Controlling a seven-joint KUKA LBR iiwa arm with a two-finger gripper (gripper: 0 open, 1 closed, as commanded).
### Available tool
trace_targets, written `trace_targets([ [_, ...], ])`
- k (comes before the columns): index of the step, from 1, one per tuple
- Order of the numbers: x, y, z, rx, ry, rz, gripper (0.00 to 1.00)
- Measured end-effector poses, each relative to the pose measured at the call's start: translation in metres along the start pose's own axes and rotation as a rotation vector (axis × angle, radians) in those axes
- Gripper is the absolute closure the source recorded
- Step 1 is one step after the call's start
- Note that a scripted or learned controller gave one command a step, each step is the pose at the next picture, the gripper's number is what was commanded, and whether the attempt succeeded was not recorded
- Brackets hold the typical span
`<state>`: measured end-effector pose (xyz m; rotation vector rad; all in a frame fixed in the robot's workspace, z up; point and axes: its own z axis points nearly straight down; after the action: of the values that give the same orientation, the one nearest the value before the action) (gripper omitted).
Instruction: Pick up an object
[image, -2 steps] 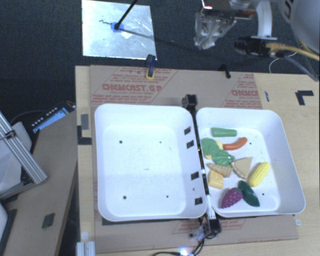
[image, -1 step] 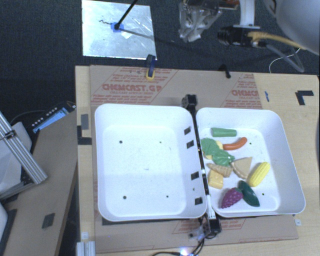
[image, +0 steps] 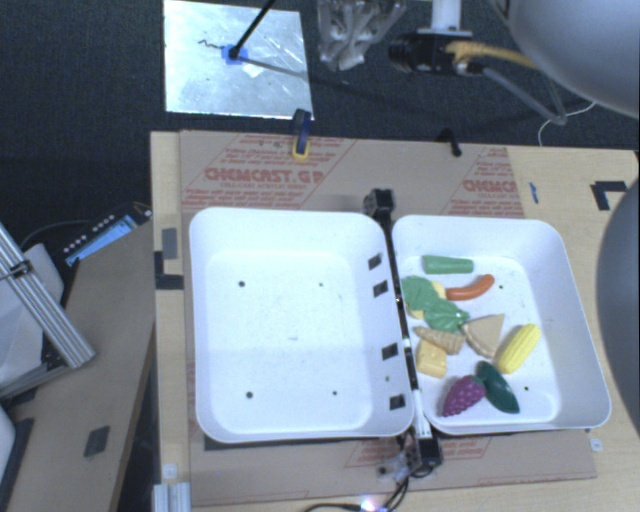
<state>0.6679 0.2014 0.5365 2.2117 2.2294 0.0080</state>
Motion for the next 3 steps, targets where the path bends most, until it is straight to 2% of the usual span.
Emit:
trace_targets([
  [1,0.034,0.000,0.001,0.002,-0.001,0.002,1.00],
  [2,0.033,0.000,0.001,0.003,-0.003,0.002,1.00],
  [3,-0.015,0.001,0.024,0.005,-0.003,0.010,1.00],
])
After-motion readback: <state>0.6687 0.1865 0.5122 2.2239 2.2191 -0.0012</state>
